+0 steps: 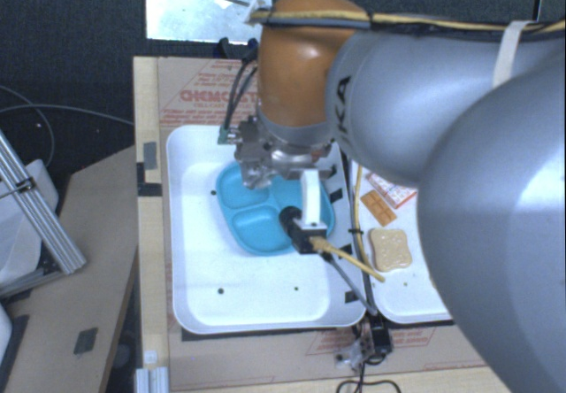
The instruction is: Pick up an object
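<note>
The grey arm [424, 90] hangs over the left bin [199, 294], its gripper [265, 177] low above the blue dish [261, 227] lying there; whether it is apart or together, I cannot tell. A tan cracker [390, 249] lies right of that bin.

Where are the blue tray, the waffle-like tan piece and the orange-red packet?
blue tray [256, 227]: camera view, on its front compartment, left bin.
tan piece [390, 250]: camera view, on its middle, right bin.
orange-red packet [378, 206]: camera view, on its visible end beside the arm.
</note>
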`<state>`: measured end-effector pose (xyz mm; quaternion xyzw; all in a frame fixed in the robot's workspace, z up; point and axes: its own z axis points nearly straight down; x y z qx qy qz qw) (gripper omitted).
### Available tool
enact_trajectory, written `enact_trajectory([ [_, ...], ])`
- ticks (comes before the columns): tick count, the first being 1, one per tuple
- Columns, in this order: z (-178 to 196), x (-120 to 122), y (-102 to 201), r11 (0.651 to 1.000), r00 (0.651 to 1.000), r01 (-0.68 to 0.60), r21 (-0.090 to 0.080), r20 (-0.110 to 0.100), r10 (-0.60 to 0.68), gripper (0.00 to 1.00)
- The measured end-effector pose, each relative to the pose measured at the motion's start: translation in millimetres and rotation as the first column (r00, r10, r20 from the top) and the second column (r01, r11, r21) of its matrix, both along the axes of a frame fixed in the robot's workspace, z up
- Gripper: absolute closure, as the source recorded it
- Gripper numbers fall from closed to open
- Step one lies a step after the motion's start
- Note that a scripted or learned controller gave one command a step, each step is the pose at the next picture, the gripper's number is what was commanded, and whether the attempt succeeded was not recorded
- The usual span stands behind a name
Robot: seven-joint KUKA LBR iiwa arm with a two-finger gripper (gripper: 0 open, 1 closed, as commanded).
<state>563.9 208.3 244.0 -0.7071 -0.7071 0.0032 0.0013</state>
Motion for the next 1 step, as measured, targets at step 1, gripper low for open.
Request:
enact_trajectory([
  [1,12.2,-77.2,-0.1,1.0,1.0,-0.005,0.004,0.003,0.005,1.0],
])
